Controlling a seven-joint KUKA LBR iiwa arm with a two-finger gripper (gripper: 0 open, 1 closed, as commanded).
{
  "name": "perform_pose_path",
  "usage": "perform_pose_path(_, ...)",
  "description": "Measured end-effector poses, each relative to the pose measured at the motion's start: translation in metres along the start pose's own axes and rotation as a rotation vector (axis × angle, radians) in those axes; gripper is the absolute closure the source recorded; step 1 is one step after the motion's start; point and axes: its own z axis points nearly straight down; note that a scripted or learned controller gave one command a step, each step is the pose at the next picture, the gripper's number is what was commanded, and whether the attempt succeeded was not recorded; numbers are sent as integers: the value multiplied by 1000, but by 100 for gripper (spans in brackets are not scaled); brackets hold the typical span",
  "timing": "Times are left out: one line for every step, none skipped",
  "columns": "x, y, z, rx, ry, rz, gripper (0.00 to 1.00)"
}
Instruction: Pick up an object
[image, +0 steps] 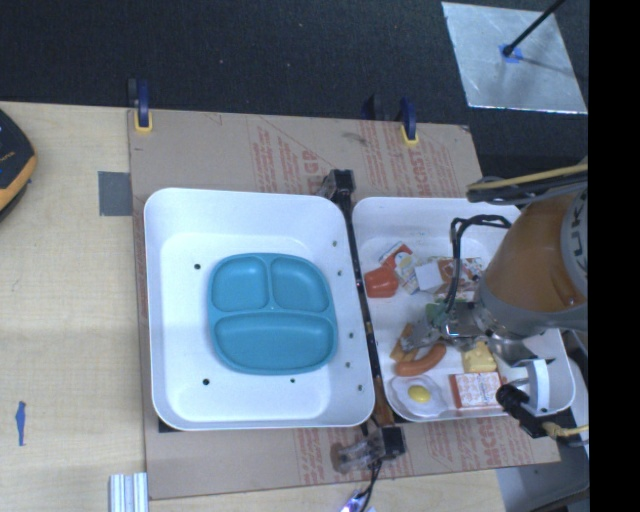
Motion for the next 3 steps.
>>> perform_pose_path(0, 1, -11, -1, 1, -2, 100)
perform_pose_path(0, 1, -11, -1, 1, -2, 0)
perform_pose_path(14, -4, 2, 2, 0, 1, 0)
